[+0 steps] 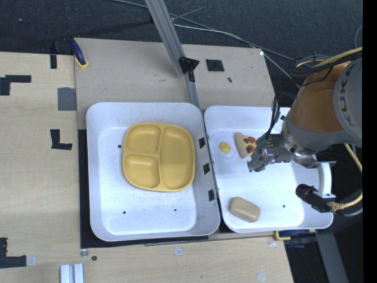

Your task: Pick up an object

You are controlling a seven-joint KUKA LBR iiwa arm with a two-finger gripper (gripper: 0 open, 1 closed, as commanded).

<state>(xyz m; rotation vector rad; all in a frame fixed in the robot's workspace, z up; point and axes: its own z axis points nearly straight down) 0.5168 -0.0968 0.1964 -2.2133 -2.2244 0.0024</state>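
In the right bin [277, 211] lie three small things: a slice of pizza [242, 143] with red toppings near the middle, a small yellow round piece [225, 148] to its left, and a tan bread roll [244, 209] near the front edge. My gripper [258, 160] hangs low over the right bin, just right of and slightly below the pizza slice. Its dark fingers point down and left, close to the slice's edge. Nothing shows between them.
The left bin [106, 211] holds a yellow divided plate [159, 156] with three compartments. A metal pole [171, 37] slants over the bench behind the bins. The grey and orange arm [321, 108] covers the right bin's far right side, with cables around it.
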